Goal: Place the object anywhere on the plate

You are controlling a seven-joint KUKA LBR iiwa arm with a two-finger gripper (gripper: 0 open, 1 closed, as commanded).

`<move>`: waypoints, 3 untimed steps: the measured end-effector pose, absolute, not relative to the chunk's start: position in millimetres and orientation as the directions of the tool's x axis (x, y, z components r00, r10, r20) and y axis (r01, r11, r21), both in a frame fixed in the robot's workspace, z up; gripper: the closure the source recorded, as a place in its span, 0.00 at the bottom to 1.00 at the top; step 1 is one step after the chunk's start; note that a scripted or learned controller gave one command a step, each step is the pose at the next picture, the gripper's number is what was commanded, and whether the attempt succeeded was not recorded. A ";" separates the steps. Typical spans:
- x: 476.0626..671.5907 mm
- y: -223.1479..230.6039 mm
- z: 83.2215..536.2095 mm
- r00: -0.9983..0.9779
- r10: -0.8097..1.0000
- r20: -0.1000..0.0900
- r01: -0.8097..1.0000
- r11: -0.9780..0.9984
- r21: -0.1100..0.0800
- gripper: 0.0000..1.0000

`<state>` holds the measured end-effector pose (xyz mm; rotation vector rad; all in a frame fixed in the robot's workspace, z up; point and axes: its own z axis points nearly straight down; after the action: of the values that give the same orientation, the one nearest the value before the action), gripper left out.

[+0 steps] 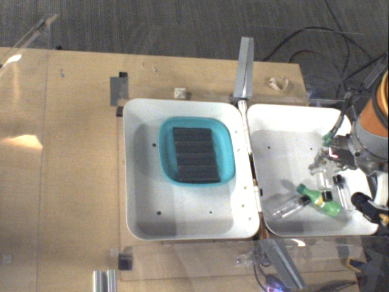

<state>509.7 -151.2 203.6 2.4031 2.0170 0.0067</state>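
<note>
Green and clear plastic make up the object [311, 201], a small thing lying on its side in the lower right of the frame: a bright green body with a darker green end, and a transparent tube-like part slanting off to the lower left of it. It rests on the floor of the right bin [279, 145], near that bin's lower wall. The gripper [333, 178] hangs just above and to the right of the object, close over its green end; whether its fingers are spread or closed cannot be made out, and whether they touch the object is unclear too.

The plate [226, 148] is teal, squarish with rounded corners, and carries a dark ribbed pad in its middle. It sits in the upper half of the left bin [143, 205], well apart from the object.

Both white bins stand on a pale wooden bench [61, 163]. Beyond the bench, along the top of the frame, runs grey carpet [152, 11], with dark cables [316, 38] trailing at the upper right.
</note>
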 end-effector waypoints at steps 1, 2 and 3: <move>488.3 -80.7 184.2 -0.004 1.000 0.000 1.000 0.004 0.002 1.00; 488.2 -81.1 184.4 -0.004 1.000 0.000 1.000 0.004 0.003 0.00; 488.2 -81.1 184.4 -0.004 1.000 0.000 1.000 0.004 0.003 0.00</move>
<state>488.2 -81.1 184.4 2.2158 2.2244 0.0034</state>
